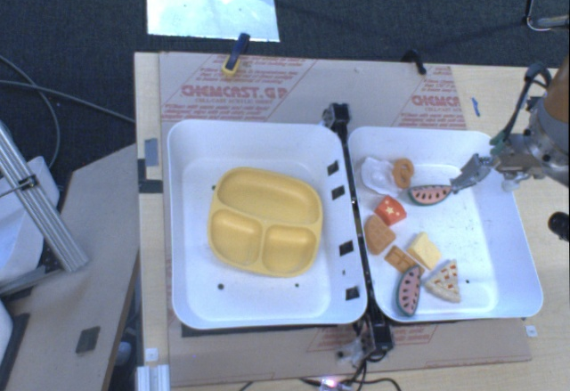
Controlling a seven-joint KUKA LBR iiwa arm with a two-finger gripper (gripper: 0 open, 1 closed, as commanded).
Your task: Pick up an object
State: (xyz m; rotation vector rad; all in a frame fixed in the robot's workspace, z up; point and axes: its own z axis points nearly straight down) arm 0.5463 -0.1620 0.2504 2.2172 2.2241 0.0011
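The right bin (494, 247) holds several toy foods. A watermelon slice (428, 195) lies near its back, with an orange round piece (403, 172) and a white piece (378, 173) to its left. Nearer the front are a red wedge (390, 209), a brown piece (378, 235), a yellow cheese block (425, 250), a pizza slice (444, 280) and a second watermelon slice (409, 291). My gripper (465, 175) reaches in from the right, its tip just right of the first watermelon slice's end, low over the bin.
The left bin (191, 229) bears a yellow divided plate (264, 221). A black divider with clips (349, 229) runs between the bins. The right bin's floor on its right side is bare white. A cable (508, 126) hangs by the arm.
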